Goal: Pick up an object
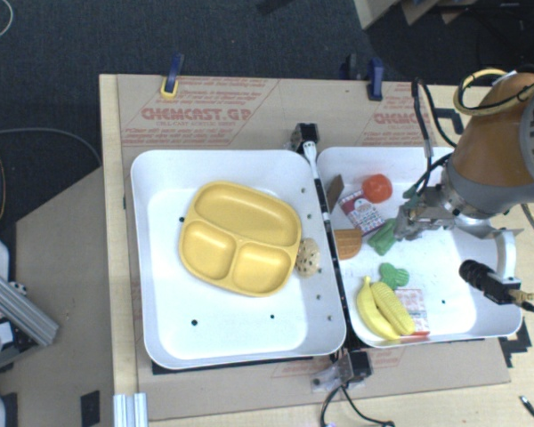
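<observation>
A yellow divided plate (239,237) is lying in the middle of the left bin (160,327). A small spotted cookie-like piece (308,257) is resting against that bin's right wall, touching the plate's right edge. In the right bin (481,323), a brown piece (347,242) is sitting at the left wall, with a red-and-white packet (363,213) and a red tomato (377,188) toward the far left corner. A banana (372,310), a corn cob (392,306) and a small carton (413,307) are grouped at the near edge, a green item (392,274) just behind them. The pincer (409,222) is being held low over the bin's middle, beside a green pepper-like piece (384,236); its opening cannot be told, and no grasp is visible.
</observation>
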You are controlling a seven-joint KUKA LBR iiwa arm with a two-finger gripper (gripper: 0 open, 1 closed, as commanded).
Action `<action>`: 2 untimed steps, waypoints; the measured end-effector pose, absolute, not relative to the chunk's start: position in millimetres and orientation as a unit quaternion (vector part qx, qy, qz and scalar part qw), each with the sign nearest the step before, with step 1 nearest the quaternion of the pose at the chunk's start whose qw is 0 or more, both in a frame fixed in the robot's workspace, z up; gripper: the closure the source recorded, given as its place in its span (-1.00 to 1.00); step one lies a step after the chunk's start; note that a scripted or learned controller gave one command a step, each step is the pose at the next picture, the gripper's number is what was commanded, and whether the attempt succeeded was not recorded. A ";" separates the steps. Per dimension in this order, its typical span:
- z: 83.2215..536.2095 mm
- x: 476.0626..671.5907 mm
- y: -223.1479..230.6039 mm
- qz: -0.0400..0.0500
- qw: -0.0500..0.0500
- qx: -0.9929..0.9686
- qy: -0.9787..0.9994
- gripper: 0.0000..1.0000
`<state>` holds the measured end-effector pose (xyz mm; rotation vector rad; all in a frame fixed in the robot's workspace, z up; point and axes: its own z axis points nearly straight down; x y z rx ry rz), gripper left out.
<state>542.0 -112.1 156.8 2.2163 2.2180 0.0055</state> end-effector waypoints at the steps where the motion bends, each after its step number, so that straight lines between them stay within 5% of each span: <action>1: 209.3 536.3 -105.0 0.002 0.003 0.707 0.708 1.00; 2: 226.1 537.3 -104.8 0.001 0.002 0.707 0.708 1.00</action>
